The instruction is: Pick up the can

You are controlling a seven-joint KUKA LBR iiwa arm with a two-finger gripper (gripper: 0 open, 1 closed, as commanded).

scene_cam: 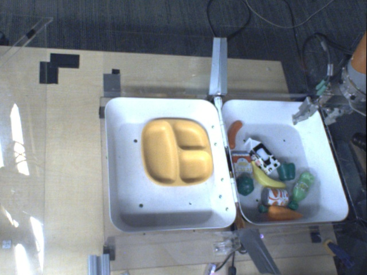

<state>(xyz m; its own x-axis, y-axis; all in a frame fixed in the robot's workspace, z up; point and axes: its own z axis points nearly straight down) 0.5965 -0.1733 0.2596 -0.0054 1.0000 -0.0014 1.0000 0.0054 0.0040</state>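
Note:
The can (277,196) lies near the front of the right bin (321,153); it is silver with an orange and white label. It is wedged between a banana (267,176), a green bottle (302,186) and a carrot (282,213). My gripper (317,111) hangs over the bin's far right corner, well behind the can. It is open, its two fingers spread with nothing between them.
A red sausage (235,133), a black-and-white cow toy (264,156) and two teal pieces (245,184) (287,169) also crowd the right bin. The left bin (120,153) holds a yellow divided tray (176,150). A metal post (218,67) stands behind the bins.

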